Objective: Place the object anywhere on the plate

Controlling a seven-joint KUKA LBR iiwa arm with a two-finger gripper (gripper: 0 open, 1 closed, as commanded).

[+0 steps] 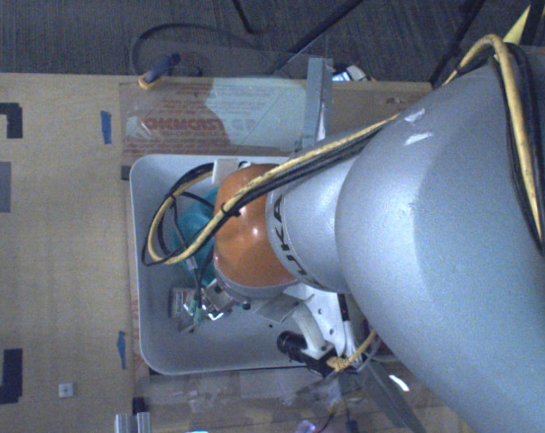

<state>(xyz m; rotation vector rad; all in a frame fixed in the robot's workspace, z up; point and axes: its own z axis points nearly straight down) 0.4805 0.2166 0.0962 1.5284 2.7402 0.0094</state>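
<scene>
My grey arm with its orange band (250, 233) reaches in from the right and covers most of the white bin (155, 332). A teal plate (198, 222) peeks out from under the wrist in the upper half of the bin, partly behind a cable loop. The gripper (186, 308) hangs low over the bin floor just in front of the plate, seen from above. Its metal body hides what lies at its tips, and a small greenish glint there is too unclear to name.
A yellow and black cable loop (161, 233) hangs off the wrist over the bin's left part. A clear plastic sheet (223, 120) lies behind the bin. The wooden bench (56, 242) on the left carries blue tape marks (106, 126) and black corner marks (6, 377).
</scene>
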